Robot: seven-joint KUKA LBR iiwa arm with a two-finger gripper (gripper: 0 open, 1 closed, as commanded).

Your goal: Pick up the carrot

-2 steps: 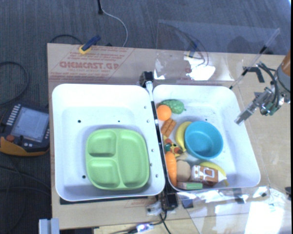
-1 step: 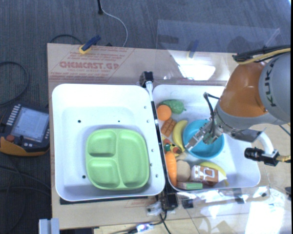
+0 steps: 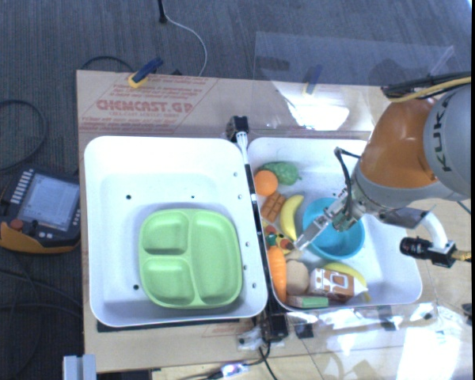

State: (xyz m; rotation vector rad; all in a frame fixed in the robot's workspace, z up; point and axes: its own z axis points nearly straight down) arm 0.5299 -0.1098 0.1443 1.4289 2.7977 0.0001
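- arm (image 3: 404, 153) is reaching in from 3 o'clock, over the right bin (image 3: 396, 279)
- gripper (image 3: 307, 236) is hanging beside the blue bowl (image 3: 344, 240), at its 9 o'clock; can't tell how wide it is or if it's holding anything
- carrot (image 3: 277, 269) is lying at 7 o'clock of gripper, by the bin's left wall
- green plate (image 3: 191, 257) is sitting in left bin (image 3: 119, 180)
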